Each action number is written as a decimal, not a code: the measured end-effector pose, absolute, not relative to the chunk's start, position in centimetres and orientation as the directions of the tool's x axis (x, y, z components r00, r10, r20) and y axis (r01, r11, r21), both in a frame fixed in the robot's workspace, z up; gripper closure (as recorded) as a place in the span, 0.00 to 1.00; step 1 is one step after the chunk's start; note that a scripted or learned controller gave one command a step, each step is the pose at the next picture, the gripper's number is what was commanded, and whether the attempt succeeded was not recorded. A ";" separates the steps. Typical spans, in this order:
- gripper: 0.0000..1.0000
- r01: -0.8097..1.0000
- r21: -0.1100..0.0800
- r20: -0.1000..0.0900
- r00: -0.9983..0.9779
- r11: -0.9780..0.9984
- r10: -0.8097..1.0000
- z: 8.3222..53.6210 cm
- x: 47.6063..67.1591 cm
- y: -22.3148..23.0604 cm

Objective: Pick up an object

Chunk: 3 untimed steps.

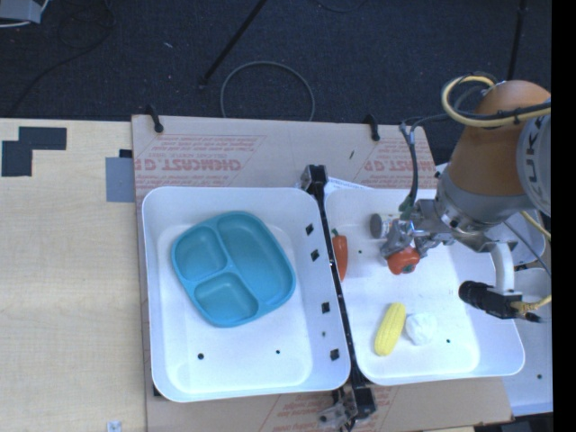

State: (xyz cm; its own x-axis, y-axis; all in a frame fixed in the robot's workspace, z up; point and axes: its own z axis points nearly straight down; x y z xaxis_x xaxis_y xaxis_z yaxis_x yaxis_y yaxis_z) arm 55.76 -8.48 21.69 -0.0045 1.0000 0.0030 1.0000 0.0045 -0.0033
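- The arm (490,165) reaches in from the right over the right bin (490,358), its orange band above the wrist.
- The pincer (399,239) hangs low over the upper middle of the right bin; whether it is open or closed cannot be told.
- A red-orange object (404,260) sits right at the pincer tip, touching or just under it; whether it is between the tips cannot be made out.
- A small grey piece (375,225) lies just left of the pincer.
- An orange carrot-like toy (339,254) lies tight against the divider between the two bins, on the right bin's left edge.
- A yellow corn cob (390,328) lies in the lower middle of the right bin, with a white lump (420,328) just beside it on the right.
- Bare white floor lies between the corn and the pincer, and along the bin's lower rim.
- The left bin (171,367) holds a blue divided plate (233,267), set toward its upper left; bare floor runs along its lower and right sides.
- Both bins rest on a cardboard sheet (216,156) on the counter (63,295).
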 end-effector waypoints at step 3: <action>1.00 1.000 -0.006 0.002 -0.004 0.004 1.000 23.6 51.8 5.9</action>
